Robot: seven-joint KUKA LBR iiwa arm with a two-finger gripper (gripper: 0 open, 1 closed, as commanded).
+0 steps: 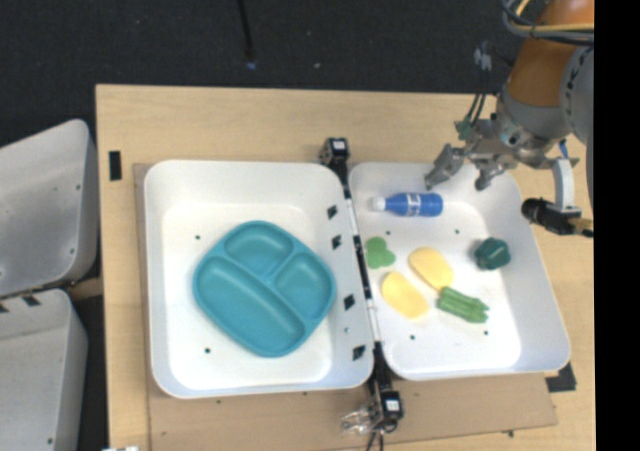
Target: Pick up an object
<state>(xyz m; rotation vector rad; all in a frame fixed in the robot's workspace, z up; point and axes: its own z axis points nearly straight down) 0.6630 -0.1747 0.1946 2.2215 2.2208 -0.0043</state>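
My gripper (463, 170) hangs over the back of the right bin (540, 339), fingers spread apart and open with nothing between them. Just below and left of it lies a blue bottle (408, 204) with a white cap, on its side. Further forward in the same bin are a small green piece (379, 253), two yellow pieces (431, 266) (404, 294), a green vegetable-shaped toy (462, 305) and a dark teal lump (492, 254) near the right wall.
The left bin (170, 359) holds a teal divided plate (262, 286). Black clips (334, 150) sit along the seam between the bins. The wooden bench (118, 119) borders them, with white panels (40, 209) at far left.
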